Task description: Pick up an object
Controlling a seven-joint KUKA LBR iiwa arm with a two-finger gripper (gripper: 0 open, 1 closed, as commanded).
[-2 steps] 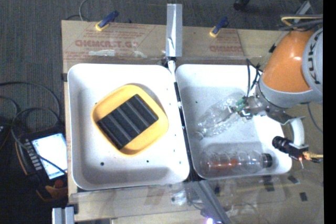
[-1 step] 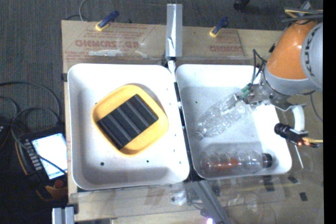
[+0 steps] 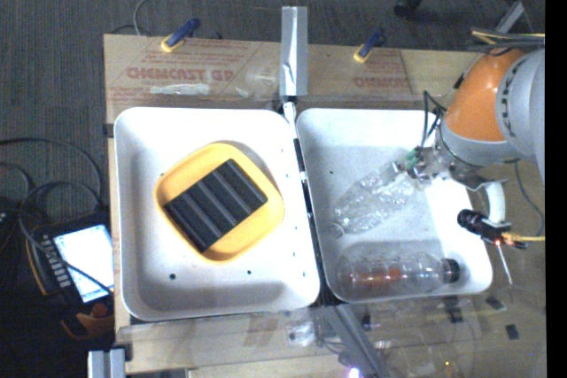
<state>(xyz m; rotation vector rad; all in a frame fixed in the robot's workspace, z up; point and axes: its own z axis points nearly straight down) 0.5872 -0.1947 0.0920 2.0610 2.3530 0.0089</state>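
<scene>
Right bin (image 3: 372, 130): crumpled clear bottle (image 3: 376, 195) just beside the jaws (leftward)

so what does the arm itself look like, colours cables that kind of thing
The arm has a rounded grey shell with a broad orange band above the wrist. Thin dark cables loop around the wrist near the band. Below it hangs a small white part carrying a black piece with a red tip. No lettering is readable on it.
</scene>
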